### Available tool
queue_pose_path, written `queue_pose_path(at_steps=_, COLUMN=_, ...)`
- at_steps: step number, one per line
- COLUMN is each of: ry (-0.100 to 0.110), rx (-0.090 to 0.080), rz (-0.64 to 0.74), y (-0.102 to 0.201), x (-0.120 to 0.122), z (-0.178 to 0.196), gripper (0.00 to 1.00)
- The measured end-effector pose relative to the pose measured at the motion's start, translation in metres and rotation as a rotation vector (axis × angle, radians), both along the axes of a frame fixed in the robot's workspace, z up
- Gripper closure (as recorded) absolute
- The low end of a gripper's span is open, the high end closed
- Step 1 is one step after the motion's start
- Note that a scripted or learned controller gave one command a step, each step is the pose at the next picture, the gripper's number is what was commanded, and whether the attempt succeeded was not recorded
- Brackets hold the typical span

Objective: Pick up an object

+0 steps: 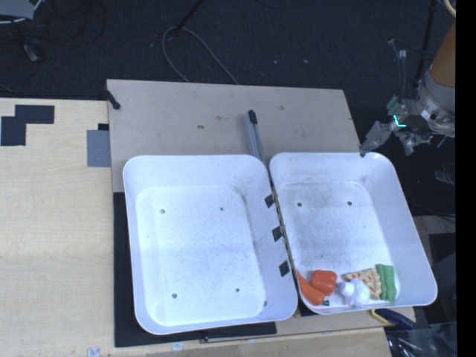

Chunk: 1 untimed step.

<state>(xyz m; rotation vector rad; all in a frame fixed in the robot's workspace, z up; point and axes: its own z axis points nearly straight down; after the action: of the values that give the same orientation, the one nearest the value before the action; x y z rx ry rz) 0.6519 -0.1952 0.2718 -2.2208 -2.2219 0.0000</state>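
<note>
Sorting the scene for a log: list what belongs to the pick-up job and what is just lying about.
Job:
- orange object, white object, green object, clustered at the near end of the right bin
- hand, outside that bin's far right corner

Lying about:
- left bin
- grey rod
- cable

Both white bins (pixel 197 240) look like smooth, faintly glossy plastic, speckled with fine dark grit. The bench (pixel 223 117) is matt, pale board, probably wood. The orange toy (pixel 320 282) seems shiny plastic.
</note>
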Motion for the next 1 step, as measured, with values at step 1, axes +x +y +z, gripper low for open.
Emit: queue_pose_path(at_steps=1, ry=0.0, rx=0.0, rz=0.0, y=0.0, x=0.0, z=-0.0001, gripper=0.0)
